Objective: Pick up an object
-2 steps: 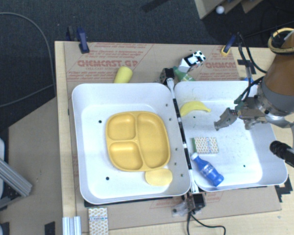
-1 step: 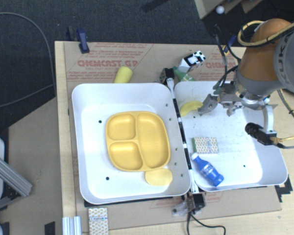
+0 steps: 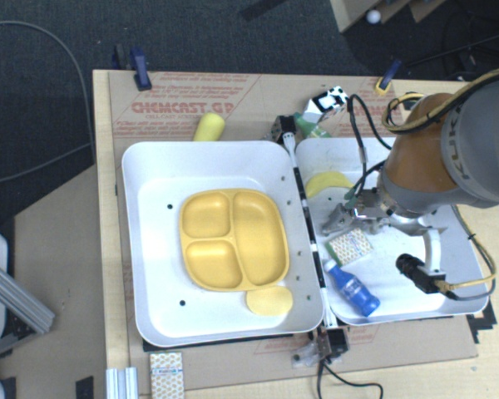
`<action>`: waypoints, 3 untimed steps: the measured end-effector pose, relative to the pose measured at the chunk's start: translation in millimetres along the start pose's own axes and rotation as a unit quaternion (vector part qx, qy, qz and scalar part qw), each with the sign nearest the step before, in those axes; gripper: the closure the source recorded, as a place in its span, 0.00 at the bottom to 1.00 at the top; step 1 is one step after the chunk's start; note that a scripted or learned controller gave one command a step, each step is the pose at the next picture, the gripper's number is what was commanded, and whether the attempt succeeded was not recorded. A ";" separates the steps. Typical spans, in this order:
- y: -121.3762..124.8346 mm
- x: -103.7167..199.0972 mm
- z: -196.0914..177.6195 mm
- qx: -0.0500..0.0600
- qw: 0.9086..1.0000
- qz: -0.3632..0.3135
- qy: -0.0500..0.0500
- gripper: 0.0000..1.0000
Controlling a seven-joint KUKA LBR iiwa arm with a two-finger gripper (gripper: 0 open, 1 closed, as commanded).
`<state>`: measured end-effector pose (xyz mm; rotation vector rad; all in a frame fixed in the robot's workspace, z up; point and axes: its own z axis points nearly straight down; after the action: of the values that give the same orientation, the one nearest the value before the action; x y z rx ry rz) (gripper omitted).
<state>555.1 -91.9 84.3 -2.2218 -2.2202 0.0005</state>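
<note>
Jaws: state cannot be told; the gripper (image 3: pixel 355 216) is hidden in clutter under the wrist, low over the right bin (image 3: pixel 466 298). Landmark: blue bottle (image 3: pixel 352 288), lying in that bin. Patterned packet (image 3: pixel 350 245) just above the bottle, beside the gripper. Yellow round piece (image 3: pixel 326 183) farther up. Yellow divided plate (image 3: pixel 234 239) left of the bottle, in the left bin (image 3: pixel 150 223).

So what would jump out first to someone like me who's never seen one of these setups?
Probably the big yellow divided plate in the middle of the left bin, with a small yellow disc at its lower edge. Next, the grey arm with its orange band, reaching in from the right over the right bin, where a blue bottle lies near the front.
</note>
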 end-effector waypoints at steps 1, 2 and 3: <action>-6.7 -11.2 -0.2 0.001 1.000 0.000 0.001 0.00; 48.8 58.2 -101.1 -0.001 1.000 -0.001 0.000 0.00; 111.5 17.5 -100.8 -0.001 1.000 0.000 -0.001 0.00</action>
<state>666.7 -74.5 185.0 -2.2224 -2.2228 0.0001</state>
